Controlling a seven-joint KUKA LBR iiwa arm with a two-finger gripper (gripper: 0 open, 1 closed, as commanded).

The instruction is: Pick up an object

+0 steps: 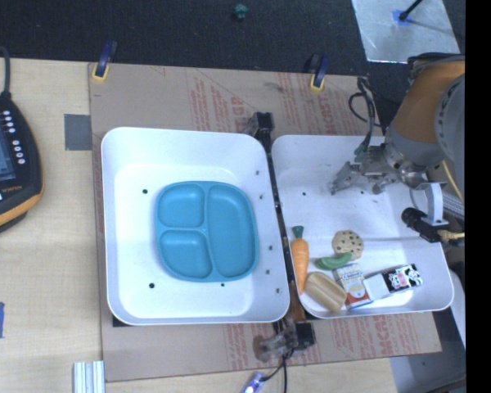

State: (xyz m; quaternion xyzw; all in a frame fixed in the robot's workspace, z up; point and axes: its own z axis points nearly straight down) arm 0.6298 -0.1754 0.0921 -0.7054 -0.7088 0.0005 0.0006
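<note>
White plastic right bin [311, 158] holds 5 toy foods in its near corner: orange carrot [299, 256], tan bread roll [324, 291], round speckled cookie [347, 242], small juice carton [355, 286], black-and-white milk carton [401, 278]. Tool [362, 179] hangs apart above them, fingers spread, pinching nothing. Judgement: pick not yet begun; descent, grasp, lift remain

Bench surroundings, off-task items.
Teach pendant [8, 166] at left edge on wooden bench [41, 301]; cardboard sheet [188, 97] under bins, held by two clamps [104, 60]; grey tape patch [77, 131] beside it.
</note>
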